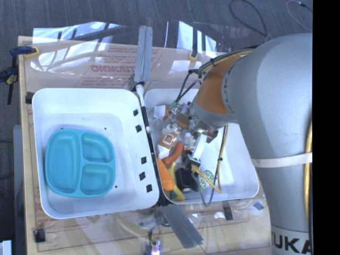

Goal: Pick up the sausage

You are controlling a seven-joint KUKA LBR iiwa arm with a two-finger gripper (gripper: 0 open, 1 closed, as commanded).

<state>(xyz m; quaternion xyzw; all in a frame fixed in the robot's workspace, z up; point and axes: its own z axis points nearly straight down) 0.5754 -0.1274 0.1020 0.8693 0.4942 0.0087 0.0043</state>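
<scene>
We saw the worktop (79, 62) as a pale wooden board with faint red print across its far part and strips of clear, shiny film lying along that far edge. Two shallow white bins sat directly on it, side by side and touching along a shared middle seam. The left bin (53, 102) lay toward the worktop's left edge, the right bin (241, 179) beside it, partly under the grey arm. A blue clamp (21, 51) gripped the far left corner.
</scene>
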